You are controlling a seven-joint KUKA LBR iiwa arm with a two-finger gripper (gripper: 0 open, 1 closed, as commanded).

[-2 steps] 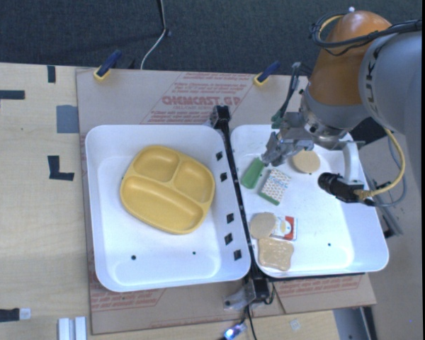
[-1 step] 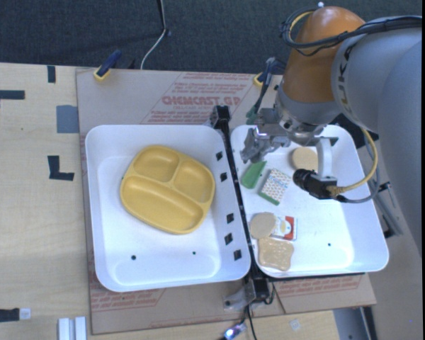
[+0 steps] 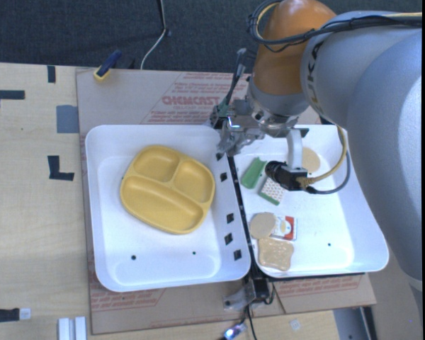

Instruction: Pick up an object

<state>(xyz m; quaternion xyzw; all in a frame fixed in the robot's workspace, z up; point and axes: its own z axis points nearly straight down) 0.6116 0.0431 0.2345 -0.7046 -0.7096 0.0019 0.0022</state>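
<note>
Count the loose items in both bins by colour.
Yellow: 1, divided plate
Green: 1, small block
Tan: 3, round piece, square piece, part-hidden disc
Red and white: 1, small packet
Pale speckled: 1, flat piece
Total: 7

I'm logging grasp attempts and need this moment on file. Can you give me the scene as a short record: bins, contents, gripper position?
left white bin: holds a yellow three-compartment plastic plate
right white bin: holds a green flat rectangular piece, a round tan disc, a small red-and-white packet, a tan square slab
gripper: over the far end of the divider between the bins, beside the green piece
grasp: no object seen held
</note>
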